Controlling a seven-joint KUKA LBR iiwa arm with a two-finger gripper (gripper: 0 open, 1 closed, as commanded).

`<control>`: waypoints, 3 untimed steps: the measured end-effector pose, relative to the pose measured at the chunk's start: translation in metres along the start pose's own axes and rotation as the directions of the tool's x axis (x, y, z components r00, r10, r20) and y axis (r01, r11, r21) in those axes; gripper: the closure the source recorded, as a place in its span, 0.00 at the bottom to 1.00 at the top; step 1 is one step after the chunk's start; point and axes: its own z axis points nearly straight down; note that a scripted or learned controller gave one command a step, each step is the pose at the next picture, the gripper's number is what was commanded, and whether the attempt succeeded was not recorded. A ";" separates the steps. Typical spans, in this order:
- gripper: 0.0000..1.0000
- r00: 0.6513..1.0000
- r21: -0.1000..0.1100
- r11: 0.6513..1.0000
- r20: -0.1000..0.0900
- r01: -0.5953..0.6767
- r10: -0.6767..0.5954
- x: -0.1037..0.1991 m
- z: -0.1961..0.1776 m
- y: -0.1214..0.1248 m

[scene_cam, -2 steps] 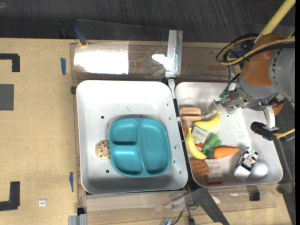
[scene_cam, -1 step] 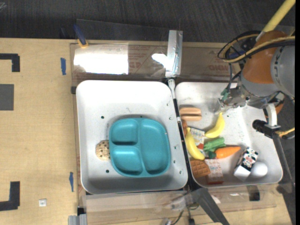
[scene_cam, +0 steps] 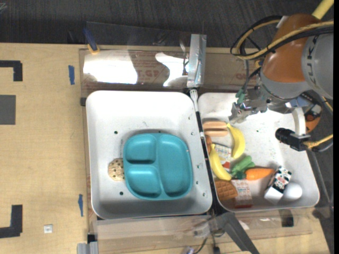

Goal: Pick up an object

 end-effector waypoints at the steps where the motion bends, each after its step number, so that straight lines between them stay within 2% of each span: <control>1: 0.00 1.000 0.009 1.000 0.000 -0.005 0.005 -0.002 0.004 -0.003; 2: 0.00 1.000 0.005 1.000 0.002 -0.013 0.013 -0.052 0.100 -0.025; 3: 1.00 1.000 0.001 1.000 0.003 -0.013 0.013 -0.052 0.089 -0.024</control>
